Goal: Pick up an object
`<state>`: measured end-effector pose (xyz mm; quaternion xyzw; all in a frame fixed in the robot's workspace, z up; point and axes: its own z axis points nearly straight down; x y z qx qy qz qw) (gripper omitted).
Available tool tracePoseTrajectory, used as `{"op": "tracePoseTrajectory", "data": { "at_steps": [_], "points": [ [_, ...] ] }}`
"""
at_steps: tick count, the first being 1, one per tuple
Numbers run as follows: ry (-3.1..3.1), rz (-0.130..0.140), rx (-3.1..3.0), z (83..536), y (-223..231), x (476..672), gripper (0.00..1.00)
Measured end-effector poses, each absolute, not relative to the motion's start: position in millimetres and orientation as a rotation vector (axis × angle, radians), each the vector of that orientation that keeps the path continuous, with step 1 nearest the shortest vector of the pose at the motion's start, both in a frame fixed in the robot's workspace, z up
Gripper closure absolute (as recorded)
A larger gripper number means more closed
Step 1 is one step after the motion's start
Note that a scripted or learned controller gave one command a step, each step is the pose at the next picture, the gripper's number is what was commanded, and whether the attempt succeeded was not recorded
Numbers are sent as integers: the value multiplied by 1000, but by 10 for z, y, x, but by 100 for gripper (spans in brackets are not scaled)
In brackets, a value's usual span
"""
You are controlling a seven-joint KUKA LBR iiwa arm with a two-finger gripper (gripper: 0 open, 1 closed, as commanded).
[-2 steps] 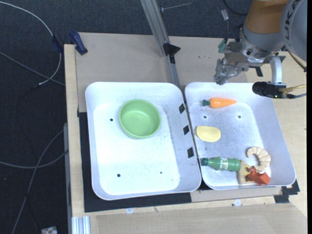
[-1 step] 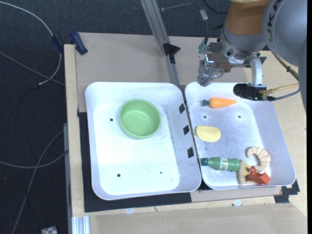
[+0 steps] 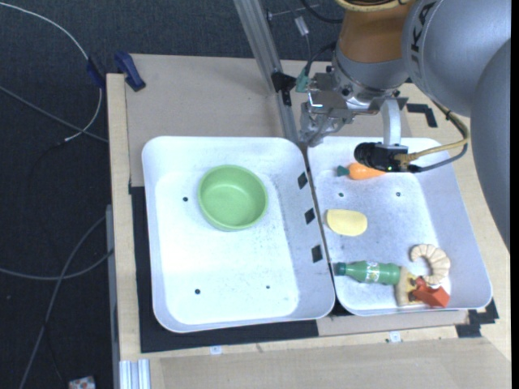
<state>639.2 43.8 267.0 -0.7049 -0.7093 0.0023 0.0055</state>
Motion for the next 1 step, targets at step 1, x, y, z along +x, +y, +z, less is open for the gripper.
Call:
{"op": "tracePoseTrajectory", "data": {
  "at_steps": [1],
  "points": [
    [-2220,11,-2207,2639,976,6199,100]
  ]
}}
